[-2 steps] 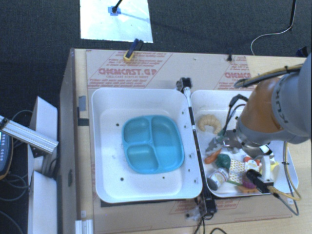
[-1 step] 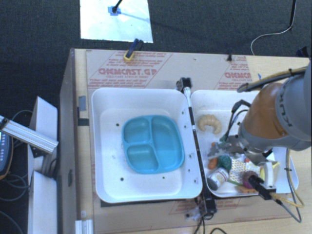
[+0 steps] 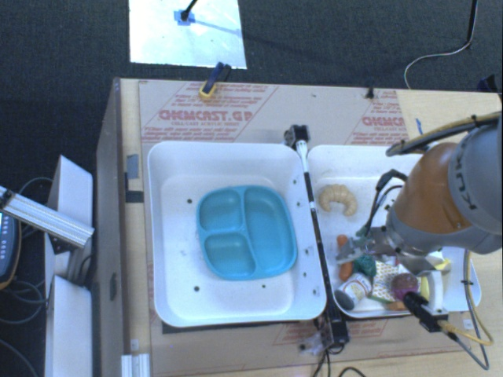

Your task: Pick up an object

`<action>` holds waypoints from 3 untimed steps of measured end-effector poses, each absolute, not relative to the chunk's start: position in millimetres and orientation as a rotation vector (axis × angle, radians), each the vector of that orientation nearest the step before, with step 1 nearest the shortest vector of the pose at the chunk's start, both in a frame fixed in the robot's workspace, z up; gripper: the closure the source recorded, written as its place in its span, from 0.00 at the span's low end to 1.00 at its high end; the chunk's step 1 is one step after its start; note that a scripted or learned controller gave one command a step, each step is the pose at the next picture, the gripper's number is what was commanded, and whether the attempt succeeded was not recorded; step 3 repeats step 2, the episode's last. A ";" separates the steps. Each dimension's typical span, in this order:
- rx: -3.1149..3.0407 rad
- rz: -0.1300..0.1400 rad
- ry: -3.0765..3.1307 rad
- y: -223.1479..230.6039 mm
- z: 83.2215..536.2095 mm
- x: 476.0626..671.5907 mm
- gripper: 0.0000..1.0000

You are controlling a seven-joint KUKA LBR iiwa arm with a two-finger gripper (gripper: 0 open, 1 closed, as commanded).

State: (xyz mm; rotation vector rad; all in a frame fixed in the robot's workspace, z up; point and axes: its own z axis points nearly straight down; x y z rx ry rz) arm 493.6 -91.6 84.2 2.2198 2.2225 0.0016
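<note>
Tool (image 3: 363, 246): low in the right bin (image 3: 334, 157), over small toys; grip unclear.
Croissant (image 3: 337, 199): just behind tool.
Blue tray (image 3: 245, 232): left bin (image 3: 181, 289).

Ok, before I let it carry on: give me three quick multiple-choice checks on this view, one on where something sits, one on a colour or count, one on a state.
1. Where does the blue tray lie?
A. In the left bin
B. In the right bin
C. On the floor

2. How many compartments does the tray have?
A. One
B. Three
C. Six

3. How does the croissant lie with respect to the arm?
A. Lifted clear of the bin
B. Lying in the bin, apart from the arm
C. Hanging over the bin's rim

Key: 1 A, the blue tray lies on the floor of the left bin. 2 B, its ridges mark off three wells. 3 B, the croissant lies in the right bin, with the arm lower down over the small items.
</note>
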 end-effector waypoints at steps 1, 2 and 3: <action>2.218 0.006 2.223 -91.2 94.9 495.1 1.00; 2.214 0.006 2.224 -52.4 185.6 569.5 1.00; 2.214 0.006 2.224 -52.4 185.6 569.5 1.00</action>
